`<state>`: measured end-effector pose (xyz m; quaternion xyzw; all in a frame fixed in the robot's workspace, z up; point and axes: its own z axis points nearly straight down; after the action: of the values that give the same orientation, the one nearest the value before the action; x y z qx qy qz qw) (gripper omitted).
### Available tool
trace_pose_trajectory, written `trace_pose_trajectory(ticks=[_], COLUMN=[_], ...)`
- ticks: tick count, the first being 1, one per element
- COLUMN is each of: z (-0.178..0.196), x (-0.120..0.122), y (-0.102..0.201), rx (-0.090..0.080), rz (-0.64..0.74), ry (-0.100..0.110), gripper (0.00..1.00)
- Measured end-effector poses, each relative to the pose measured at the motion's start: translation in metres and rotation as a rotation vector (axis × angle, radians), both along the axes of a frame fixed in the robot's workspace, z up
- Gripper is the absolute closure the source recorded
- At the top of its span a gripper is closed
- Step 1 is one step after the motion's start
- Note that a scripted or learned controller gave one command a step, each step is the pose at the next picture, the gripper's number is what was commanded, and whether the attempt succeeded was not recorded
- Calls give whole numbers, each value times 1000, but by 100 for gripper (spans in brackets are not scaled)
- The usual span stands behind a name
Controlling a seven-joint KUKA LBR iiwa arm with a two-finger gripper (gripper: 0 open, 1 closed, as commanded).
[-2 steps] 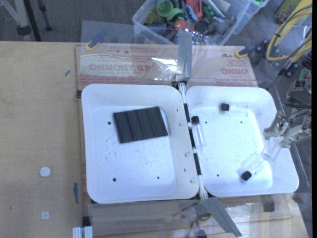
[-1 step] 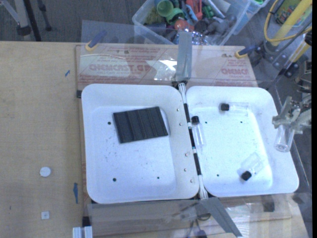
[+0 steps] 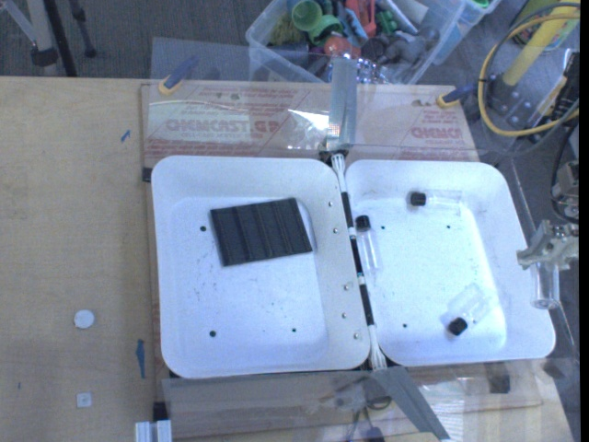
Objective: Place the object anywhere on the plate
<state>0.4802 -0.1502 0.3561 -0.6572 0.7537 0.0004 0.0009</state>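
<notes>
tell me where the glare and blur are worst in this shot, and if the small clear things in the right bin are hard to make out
Camera view: glare on the clear sheet behind the bins; the right bin looks washed out, so the clear vials nearly vanish, their black caps showing best; the dark ridged plate in the left bin reads clearly; the hand at the right is soft and blurred.

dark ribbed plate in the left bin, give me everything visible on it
The dark ribbed plate is a flat, charcoal-grey rectangle with several parallel grooves running along its short side, matte, possibly plastic or rubber. It lies flat on the floor of the left bin, in the upper half, rotated slightly so its right end sits higher in the view. It looks whole, with nothing resting on it. Only the bin floor touches it; the small clear black-capped objects sit apart, in the right bin.
</notes>
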Motion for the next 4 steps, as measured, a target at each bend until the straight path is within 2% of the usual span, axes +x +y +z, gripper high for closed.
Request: trace_pose_trajectory(ticks=[1, 2, 3, 4], z=[-96, -72, -2, 6], x=[0, 1, 0, 7], y=[-12, 36, 50, 48], rx=[0, 0, 1, 0], rz=[210, 665, 1044, 1260], ry=[-1, -5, -2, -6], gripper=[100, 100, 100, 100])
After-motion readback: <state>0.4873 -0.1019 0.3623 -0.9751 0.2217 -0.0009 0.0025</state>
